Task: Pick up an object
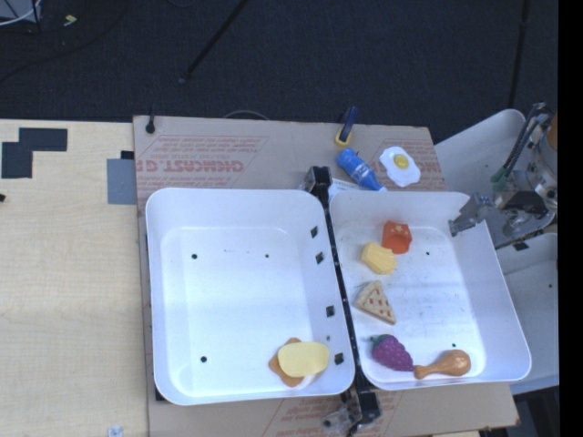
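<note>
Yellow disc on orange piece — near front edge of left bin. Right bin: chicken drumstick, purple grapes, pizza wedge, yellow chunk, red block. End effector at right bin's far right rim — open or closed, cannot tell. Blue bottle, fried egg on worktop behind.

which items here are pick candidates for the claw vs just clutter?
Pick candidates (in the bins):
red block
yellow piece
pizza slice
purple grapes
drumstick
yellow disc on an orange piece, left bin

Clutter (outside the bins, on the cardboard):
blue bottle
fried egg
blue-and-yellow tool

The claw sits at the right bin's rim.
</note>
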Controlling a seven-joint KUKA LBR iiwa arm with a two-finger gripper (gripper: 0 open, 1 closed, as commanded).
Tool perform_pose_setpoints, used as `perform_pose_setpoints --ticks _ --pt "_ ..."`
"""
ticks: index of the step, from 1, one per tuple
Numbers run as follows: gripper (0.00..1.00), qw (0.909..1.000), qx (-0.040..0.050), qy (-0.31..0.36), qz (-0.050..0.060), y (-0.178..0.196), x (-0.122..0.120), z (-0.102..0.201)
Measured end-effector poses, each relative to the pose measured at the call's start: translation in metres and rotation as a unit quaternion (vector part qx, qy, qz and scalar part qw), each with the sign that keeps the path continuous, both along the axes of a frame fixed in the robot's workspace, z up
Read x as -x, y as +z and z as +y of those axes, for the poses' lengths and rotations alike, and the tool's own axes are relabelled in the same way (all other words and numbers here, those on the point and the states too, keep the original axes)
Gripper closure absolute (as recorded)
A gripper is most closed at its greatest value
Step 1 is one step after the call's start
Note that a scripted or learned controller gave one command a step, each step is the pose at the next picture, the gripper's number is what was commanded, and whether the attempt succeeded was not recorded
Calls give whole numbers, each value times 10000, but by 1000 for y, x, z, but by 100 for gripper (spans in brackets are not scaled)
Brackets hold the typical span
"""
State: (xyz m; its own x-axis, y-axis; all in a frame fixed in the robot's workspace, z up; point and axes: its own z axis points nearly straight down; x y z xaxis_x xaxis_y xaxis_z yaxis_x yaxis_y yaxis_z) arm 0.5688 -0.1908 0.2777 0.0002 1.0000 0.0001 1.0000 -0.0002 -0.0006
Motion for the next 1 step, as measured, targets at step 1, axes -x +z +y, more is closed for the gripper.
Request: perform_pose_setpoints --ticks 1 --pt "0 10000 -19 4 45 -130 32 10"
